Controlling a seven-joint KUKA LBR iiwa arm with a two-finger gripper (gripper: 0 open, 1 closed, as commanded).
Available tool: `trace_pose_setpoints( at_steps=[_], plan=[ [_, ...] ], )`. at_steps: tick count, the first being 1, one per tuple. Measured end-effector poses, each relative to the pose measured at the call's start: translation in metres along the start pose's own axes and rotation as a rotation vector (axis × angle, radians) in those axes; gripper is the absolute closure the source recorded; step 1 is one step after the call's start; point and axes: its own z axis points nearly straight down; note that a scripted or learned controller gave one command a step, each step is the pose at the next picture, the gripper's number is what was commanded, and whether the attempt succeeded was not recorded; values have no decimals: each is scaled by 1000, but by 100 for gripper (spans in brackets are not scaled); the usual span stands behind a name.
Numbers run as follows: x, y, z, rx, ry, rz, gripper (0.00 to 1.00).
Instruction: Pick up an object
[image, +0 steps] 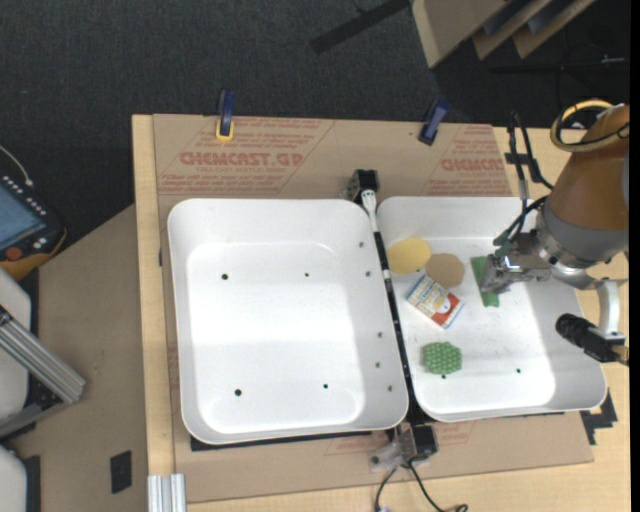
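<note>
Hovering over the right bin (560, 395), the gripper (492, 283) pinches a flat green piece (485, 280) near a bumpy green disc (441, 358).

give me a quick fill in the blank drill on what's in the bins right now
1. All the loose objects lie in the ___ bin.
2. The knobbly ball near that bin's front is ___ in colour.
3. The yellow disc lies beside the ___ between the bins.
4. The gripper hovers over a ___ block.

Missing words: right; green; divider; green

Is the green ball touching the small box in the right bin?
Apart. The camera view shows bare white bin floor between the green ball and the small box above it.
</note>
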Motion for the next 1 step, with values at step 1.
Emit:
trace_pose_setpoints(
  at_steps=[1],
  plan=[
    [34, 40, 72, -2, -2, -4, 100]
  ],
)
